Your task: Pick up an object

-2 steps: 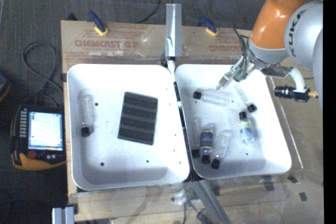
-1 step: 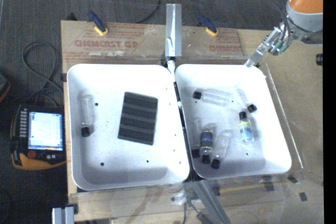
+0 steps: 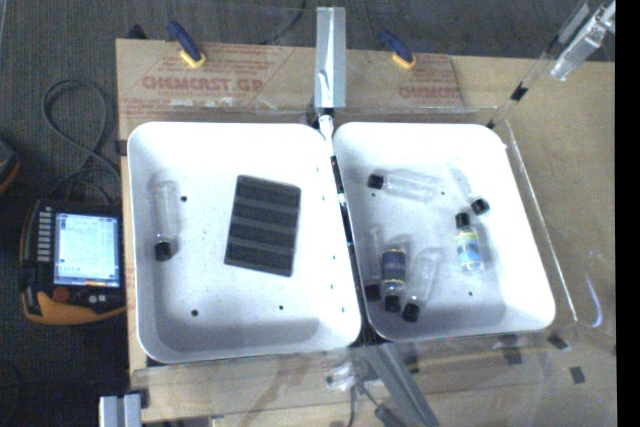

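The left bin (image 3: 150, 315) holds a black ridged rectangular pad (image 3: 263, 225) lying flat near its middle. A clear vial with a black cap (image 3: 162, 215) lies along its left side. In the right bin (image 3: 520, 310) lie several small clear vials with black caps. One vial (image 3: 405, 183) lies at the back. A bottle with a yellow-green label (image 3: 468, 250) is at the right, and a bottle with a dark label (image 3: 393, 265) is near the front left beside another clear vial (image 3: 425, 280).
A metal post (image 3: 330, 55) stands behind the seam between the bins. Two blue clamps (image 3: 185, 43) (image 3: 395, 48) hold the cardboard backing. A teach pendant (image 3: 75, 260) lies left of the bench. A clear panel (image 3: 545, 215) edges the right bin.
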You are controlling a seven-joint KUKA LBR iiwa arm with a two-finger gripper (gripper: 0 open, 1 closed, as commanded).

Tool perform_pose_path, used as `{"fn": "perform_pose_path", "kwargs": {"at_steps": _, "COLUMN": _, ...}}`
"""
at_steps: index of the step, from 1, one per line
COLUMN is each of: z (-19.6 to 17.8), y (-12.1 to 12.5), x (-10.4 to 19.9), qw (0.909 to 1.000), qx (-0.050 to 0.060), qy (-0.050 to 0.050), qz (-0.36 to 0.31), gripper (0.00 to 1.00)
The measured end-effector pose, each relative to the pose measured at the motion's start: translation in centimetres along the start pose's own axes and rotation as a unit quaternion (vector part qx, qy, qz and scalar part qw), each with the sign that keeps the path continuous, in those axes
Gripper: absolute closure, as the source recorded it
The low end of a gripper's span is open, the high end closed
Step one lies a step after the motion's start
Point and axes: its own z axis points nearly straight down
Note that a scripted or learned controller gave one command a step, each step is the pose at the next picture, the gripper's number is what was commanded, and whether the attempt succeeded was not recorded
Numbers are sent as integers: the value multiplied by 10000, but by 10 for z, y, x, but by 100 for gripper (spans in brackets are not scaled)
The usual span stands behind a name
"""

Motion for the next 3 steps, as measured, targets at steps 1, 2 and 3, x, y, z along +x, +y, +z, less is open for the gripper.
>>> {"fn": "perform_pose_path", "kwargs": {"at_steps": 1, "z": 105, "y": 13, "x": -10, "qw": 9999, "qx": 15, "qy": 11, "qz": -130, "gripper": 0}}
{"fn": "perform_pose_path", "kwargs": {"at_steps": 2, "z": 208, "y": 14, "x": -8, "qw": 9991, "qx": 15, "qy": 15, "qz": -419, "gripper": 0}}
{"fn": "perform_pose_path", "kwargs": {"at_steps": 3, "z": 208, "y": 14, "x": -8, "qw": 9991, "qx": 12, "qy": 13, "qz": -421, "gripper": 0}}
